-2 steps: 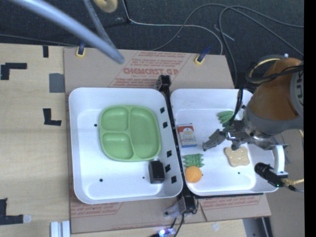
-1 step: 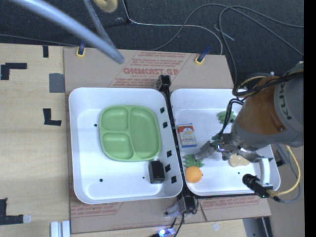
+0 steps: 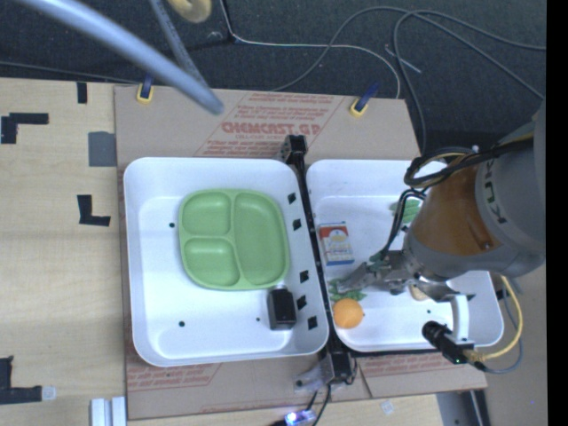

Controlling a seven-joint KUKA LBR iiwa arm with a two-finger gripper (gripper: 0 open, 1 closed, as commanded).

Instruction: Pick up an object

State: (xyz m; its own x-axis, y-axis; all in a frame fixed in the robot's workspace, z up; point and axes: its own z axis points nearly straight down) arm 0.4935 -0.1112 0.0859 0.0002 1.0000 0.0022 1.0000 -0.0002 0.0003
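Orange ball (image 3: pixel 348 314) lies in the right bin (image 3: pixel 355 180), at its lower left corner, close against the divider between the two bins. You will find a small white card with a red top (image 3: pixel 336 243) lying flat above it in the same bin, apart from the ball.

Your arm (image 3: pixel 479 211) comes in from the right and covers much of the right bin; the orange band shows above the wrist. The hand (image 3: pixel 368 278) sits low over the bin floor, just above and to the right of the ball and below the card. Whether it touches the ball cannot be judged from this slant. The state of the hand cannot be told either: dark parts and cabling crowd the tip, and nothing is seen gripped.

Left bin (image 3: pixel 142 238) holds a green divided plate (image 3: pixel 235 240), three compartments, lying flat near the middle. A small black block (image 3: pixel 281 309) stands just below the plate's lower right corner, near the divider.

Both bins rest on a brown cardboard sheet (image 3: pixel 266 122) with red print, laid on the wooden tabletop (image 3: pixel 53 256). Black tape marks show on the tabletop at left.
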